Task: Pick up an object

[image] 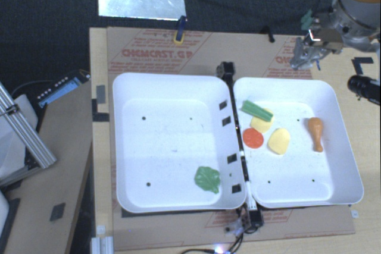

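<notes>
Two white bins sit side by side on a brown board. The left bin has just one thing in it, a green leafy toy, down low and close to the wall it shares with the other bin. All the rest of that floor is bare, so there is lots of room there. The right bin has more things, all bunched in its top half. A green stick lies tilted near the shared wall, with a small yellow piece touching it just below. A red round piece sits right under that, close to the wall too. A bigger yellow piece lies just beside the red one. A brown drumstick lies by itself farther right, apart from the others and not far from the right wall. The bottom half of this bin is bare floor. The gripper hangs up high past the top edge of the right bin, over the brown board, away from all the toys. It is too small and blurry to tell how wide its fingers are, and I see nothing in them.
</notes>
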You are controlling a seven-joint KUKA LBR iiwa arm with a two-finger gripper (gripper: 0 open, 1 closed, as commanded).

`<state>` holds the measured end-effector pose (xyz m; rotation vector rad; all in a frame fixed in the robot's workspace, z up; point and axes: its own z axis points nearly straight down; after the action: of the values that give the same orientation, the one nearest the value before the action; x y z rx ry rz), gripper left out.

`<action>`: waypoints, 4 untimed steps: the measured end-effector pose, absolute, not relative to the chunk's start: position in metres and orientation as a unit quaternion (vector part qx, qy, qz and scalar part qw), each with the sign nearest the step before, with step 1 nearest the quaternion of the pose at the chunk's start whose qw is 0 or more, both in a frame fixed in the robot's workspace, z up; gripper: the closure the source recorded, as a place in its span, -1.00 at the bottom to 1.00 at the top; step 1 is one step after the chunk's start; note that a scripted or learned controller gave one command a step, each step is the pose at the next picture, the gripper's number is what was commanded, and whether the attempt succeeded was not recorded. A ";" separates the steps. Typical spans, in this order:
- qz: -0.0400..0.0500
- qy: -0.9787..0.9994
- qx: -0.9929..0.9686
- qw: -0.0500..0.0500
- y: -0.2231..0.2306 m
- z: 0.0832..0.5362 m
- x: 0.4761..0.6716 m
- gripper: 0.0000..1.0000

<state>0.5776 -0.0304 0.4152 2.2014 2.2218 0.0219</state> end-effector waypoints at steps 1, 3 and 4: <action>0.003 0.709 0.705 0.003 -0.014 0.443 0.618 1.00; 0.006 0.709 0.705 0.006 0.021 0.438 0.641 1.00; 0.000 0.705 0.709 0.002 -0.053 0.425 0.651 1.00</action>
<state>0.6507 -0.0528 0.4251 2.2239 2.2131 0.0002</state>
